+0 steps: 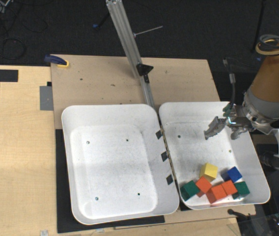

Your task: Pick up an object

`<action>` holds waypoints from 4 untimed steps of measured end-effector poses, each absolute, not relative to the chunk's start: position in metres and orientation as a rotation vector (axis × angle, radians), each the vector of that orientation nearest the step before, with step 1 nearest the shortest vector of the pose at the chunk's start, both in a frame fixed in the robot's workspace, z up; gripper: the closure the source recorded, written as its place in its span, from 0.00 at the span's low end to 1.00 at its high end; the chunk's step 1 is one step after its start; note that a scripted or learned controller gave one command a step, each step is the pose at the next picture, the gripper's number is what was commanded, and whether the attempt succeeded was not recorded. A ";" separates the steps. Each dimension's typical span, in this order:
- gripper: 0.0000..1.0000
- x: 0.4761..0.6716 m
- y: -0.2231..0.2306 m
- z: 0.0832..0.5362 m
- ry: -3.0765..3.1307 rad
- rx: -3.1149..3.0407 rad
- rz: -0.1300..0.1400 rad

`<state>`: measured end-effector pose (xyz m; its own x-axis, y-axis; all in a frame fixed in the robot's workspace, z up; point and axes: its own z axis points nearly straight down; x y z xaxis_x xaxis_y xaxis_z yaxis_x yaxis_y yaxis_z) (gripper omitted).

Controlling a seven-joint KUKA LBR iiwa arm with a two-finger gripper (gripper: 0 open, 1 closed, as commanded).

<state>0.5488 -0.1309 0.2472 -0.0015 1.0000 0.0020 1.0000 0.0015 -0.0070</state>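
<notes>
The gripper [224, 129] hangs over the far half of the right bin [191, 114], near its right wall, with nothing between its fingers. One finger [212, 129] points down and toward the bin's middle; a second shorter grey part sits closer to the wrist. They look spread apart, so I read the gripper as open, though the slanted view makes the gap hard to judge. Behind it, the wrist and the orange band [272, 80] rise past the bin's right edge.

The blocks are well apart from the gripper, all bunched in the right bin's near corner. The yellow block [209, 171] lies farthest from the near wall and closest to the gripper. Just beside it toward the right wall is the blue block [234, 174]. Nearer the rim, an orange block [204, 184] touches a green block [189, 189] on its left, a larger orange block [217, 191] lies against the near wall, and another green block [241, 189] lies at the right end of the cluster.

The left bin [110, 163] lies alongside, and a metal rail [127, 38] slants across the bench [179, 77] behind both.

As for progress, I judge that the pick is not yet done: no block is lifted or touched. What is left is to move toward the near corner, descend on one block, close and raise it. The yellow one looks the most accessible.
</notes>
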 end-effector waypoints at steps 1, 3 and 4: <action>0.00 0.549 -0.132 0.249 -2.216 -2.223 0.002; 0.00 0.552 -0.131 0.140 -2.214 -2.218 0.007; 0.00 0.553 -0.131 0.091 -2.217 -2.223 0.000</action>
<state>0.5525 -0.1308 0.0907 0.0029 1.0000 0.0011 1.0000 -0.0029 -0.0012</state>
